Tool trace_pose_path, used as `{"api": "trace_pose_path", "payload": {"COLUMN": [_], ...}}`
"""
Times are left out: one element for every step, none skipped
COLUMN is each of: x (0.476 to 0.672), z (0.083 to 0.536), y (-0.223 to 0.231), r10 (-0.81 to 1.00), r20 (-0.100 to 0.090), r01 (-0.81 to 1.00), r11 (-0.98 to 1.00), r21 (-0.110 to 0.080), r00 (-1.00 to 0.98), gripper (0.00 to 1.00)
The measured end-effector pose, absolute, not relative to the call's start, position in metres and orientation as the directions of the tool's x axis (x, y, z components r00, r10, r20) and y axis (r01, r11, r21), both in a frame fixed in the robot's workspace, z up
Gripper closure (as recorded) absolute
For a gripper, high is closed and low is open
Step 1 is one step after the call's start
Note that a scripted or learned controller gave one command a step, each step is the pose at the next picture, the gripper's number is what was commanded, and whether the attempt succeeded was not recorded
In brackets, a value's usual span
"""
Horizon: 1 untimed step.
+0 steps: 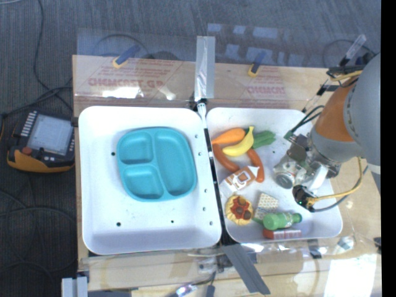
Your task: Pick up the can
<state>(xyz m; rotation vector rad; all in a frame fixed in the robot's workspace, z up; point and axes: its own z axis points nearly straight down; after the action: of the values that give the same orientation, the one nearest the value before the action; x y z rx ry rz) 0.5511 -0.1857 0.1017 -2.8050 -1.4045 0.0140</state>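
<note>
The can (284, 177) is a small silver tin lying on its side in the right part of the right bin (322, 224), its round end facing the camera. My gripper (298, 179) reaches in from the right and sits right against the can, its grey head just above and to the right of it. The wrist hides the can's far side, and whether the can is held cannot be made out.
The right bin also holds a carrot (226, 136), a banana (240, 145), a small pizza (239, 208), a green bottle (279, 219) and several other toy foods, left of and below the can. A blue divided plate (156, 163) lies in the left bin (99, 221).
</note>
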Motion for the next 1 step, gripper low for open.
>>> {"api": "trace_pose_path", "payload": {"x": [0.5501], "z": [0.1093], "y": [-0.1849], "r10": [0.802], "r20": [-0.009], "r01": [0.801], "r11": [-0.598], "r21": [-0.013], "r00": [0.598], "gripper": [1.0]}}
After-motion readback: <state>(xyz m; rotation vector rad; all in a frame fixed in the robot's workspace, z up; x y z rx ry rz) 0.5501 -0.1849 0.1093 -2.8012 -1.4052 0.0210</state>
